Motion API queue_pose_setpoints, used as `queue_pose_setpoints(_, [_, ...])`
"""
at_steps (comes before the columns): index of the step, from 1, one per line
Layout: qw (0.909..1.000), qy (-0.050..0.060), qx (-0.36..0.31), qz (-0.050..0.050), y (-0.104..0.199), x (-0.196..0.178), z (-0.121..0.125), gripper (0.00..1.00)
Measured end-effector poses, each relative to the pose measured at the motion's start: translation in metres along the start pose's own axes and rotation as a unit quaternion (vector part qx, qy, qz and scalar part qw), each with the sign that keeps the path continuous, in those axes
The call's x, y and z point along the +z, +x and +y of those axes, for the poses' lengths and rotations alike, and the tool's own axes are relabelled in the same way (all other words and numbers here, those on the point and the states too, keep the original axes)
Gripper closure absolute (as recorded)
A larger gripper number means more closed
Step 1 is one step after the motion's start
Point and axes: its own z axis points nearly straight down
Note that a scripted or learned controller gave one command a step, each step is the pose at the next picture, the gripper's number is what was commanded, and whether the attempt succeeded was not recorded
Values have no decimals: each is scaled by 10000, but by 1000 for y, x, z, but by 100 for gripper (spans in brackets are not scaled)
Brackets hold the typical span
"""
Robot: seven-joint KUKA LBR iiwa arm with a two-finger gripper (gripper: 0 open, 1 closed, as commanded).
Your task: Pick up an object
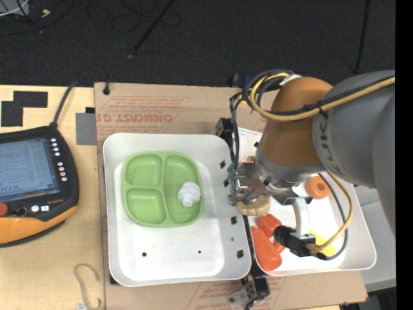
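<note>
My gripper hangs low over the left edge of the right bin, close to the wall shared by the two bins. A tan rounded object lies directly below and beside it; whether they touch I cannot tell. A red-orange object lies just in front of that. Right of the wrist, an orange ball rests in the same bin. The arm hides most of this bin's back part.
The left bin holds a green divided plate with a small white object in its right compartment. A teach pendant lies on the bench at far left. Cardboard lies under the bins.
</note>
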Motion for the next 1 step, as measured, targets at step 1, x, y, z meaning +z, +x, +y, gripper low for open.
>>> queue_pose_setpoints(1, [10000, -4, 0, 0, 44, -4, -12, 100])
